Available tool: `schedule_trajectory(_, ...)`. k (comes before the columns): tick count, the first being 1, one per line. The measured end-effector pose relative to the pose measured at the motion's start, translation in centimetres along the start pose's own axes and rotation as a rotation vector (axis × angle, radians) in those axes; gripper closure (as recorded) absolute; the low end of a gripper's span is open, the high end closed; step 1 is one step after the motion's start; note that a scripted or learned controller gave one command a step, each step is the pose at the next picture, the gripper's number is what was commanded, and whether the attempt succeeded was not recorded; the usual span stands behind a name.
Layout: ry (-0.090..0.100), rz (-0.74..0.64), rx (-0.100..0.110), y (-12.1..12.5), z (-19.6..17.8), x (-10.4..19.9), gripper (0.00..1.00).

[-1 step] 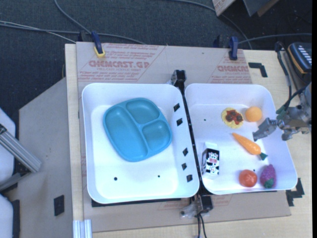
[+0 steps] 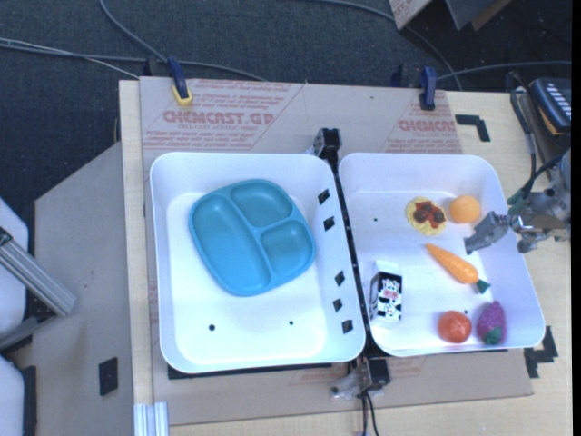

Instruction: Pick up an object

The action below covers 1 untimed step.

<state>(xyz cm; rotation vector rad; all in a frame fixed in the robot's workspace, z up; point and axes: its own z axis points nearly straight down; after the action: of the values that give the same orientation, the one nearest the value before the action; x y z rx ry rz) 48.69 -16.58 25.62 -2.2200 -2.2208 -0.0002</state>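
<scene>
- Hovering at right bin's (image 2: 508,271) right edge: gripper (image 2: 483,234), nothing seen held; can't tell jaw gap.
- Carrot (image 2: 453,263) just left & below jaws, long axis running diagonally, tip up-left.
- Orange (image 2: 465,209) nearby, up-left of jaws.

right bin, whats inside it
Inside the right bin: a small pizza, an orange, a carrot, a milk carton, a tomato and purple grapes. The gripper covers a patch of floor by the carrot.
</scene>
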Motion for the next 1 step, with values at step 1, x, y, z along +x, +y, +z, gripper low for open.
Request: schedule_trajectory(1, 0.002, 0.0, 0.005, 0.05, 4.3, 0.48, 0.0)
